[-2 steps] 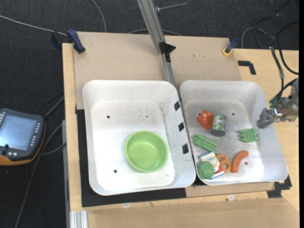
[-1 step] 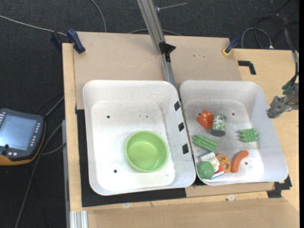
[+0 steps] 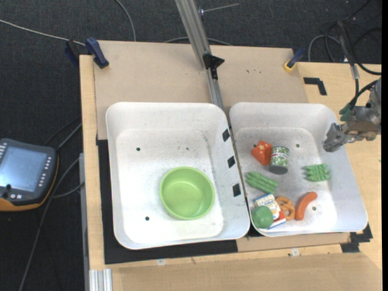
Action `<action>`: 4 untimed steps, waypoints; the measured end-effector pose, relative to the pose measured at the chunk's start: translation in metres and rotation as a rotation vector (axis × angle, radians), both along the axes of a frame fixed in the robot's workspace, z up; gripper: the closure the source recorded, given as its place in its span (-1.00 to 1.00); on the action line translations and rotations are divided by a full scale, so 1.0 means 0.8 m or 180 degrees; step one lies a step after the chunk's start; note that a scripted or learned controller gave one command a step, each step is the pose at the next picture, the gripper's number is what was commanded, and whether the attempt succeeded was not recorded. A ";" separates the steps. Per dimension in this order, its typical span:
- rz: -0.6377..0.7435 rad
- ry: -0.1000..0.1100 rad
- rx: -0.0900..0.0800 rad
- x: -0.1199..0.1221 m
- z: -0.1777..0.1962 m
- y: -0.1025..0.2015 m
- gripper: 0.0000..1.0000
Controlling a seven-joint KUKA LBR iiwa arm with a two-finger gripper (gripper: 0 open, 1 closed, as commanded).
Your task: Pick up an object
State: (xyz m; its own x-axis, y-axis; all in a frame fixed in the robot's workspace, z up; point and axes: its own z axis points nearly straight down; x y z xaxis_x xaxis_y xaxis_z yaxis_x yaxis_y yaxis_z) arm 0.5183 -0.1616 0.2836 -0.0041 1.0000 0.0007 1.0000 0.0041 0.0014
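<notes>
The right white bin (image 3: 303,115) holds several small items. A red toy piece (image 3: 262,152) lies beside a small can with a green label (image 3: 279,159). A green ridged piece (image 3: 317,173) is toward the bin's right side, and a green pod (image 3: 261,182) is left of centre. At the front lie a red sausage-shaped piece (image 3: 306,204), a small printed box (image 3: 270,204) and a green ball (image 3: 262,217). My gripper (image 3: 336,137) hovers at the bin's right rim, apart from all of them, nearest the green ridged piece.
The left white bin (image 3: 139,132) holds a green bowl (image 3: 187,192). A metal rail (image 3: 197,32) slants down to the gap between the bins. A handheld pendant (image 3: 24,171) lies off the bench at the left. Cables hang near the arm at the upper right.
</notes>
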 end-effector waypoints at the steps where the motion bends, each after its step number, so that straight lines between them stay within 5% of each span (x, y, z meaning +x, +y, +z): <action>1: 0.0001 0.0007 0.0001 -0.006 -0.023 0.065 1.00; 4: 0.0001 0.0010 0.0000 -0.012 -0.048 0.252 1.00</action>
